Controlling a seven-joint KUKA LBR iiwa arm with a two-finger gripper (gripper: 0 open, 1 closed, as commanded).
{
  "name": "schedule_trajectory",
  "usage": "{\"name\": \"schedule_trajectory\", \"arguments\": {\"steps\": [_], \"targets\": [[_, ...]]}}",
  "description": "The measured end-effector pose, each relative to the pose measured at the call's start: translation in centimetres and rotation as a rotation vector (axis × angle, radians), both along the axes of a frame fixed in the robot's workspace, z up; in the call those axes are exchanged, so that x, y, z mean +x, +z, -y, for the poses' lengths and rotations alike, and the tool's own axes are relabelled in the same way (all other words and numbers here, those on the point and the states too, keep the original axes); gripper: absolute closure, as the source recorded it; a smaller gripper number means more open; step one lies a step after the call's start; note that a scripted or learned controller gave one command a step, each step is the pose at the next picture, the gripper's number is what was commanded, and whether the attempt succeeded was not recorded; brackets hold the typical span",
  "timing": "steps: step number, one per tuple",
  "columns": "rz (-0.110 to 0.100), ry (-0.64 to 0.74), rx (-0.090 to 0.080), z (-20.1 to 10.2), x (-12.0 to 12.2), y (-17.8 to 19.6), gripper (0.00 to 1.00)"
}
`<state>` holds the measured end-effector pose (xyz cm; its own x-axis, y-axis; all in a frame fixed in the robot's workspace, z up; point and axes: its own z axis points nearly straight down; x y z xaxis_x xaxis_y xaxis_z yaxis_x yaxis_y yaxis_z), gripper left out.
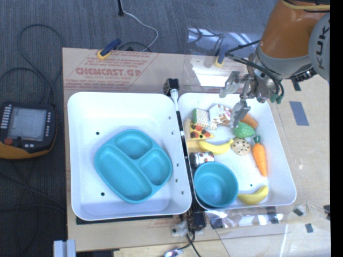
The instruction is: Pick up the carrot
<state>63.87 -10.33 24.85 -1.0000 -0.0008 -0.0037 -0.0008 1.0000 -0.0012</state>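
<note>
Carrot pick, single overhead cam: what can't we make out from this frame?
- Claw: open or shut unreadable in the camera view; small, blurred, over clutter.
- Second carrot: partly covered by the claw, so contact can't be judged.
- Dark can-like item: partly hidden by the blue bowl rim and the banana; too small to identify.
- Arm: cut off by the top and right edges.
- Carrot: fully visible, lying apart from the claw.

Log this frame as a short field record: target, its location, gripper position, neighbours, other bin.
target: carrot, lying free, green top pointing away from the camera
location: right bin, near its right wall
gripper: gripper above the bin's far end, apart from the carrot
neighbours: cookie to its left, banana nearer the camera, blue bowl at the bin's near left
other bin: left bin holds a blue divided plate
</note>
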Motion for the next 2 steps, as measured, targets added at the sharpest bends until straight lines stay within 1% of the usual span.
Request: {"name": "schedule_trajectory", "arguments": {"steps": [1, 2], "targets": [[-0.007, 0.283, 0.001, 6.1, -4.0, -10.5, 0.00], [0.018, 0.213, -0.006, 12.1, -9.6, -15.4, 0.00]]}}
